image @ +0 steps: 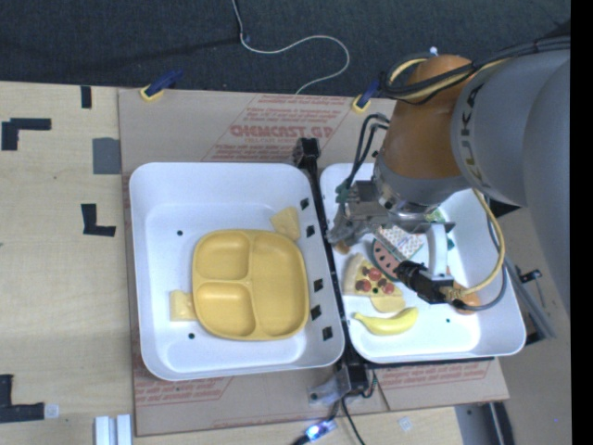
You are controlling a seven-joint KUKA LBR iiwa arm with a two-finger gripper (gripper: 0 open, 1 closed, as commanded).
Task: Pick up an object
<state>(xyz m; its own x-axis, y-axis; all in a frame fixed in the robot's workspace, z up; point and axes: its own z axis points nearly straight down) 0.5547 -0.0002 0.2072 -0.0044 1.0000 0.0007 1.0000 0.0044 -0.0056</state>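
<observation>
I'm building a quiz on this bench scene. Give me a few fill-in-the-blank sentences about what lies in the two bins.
1. The yellow plastic divided tray lies in the ____ white bin.
2. That tray has ____ compartments.
3. The yellow toy banana lies in the ____ white bin.
4. The toy pizza slice lies just ____ the banana in the view.

Missing words: left; three; right; above
</observation>
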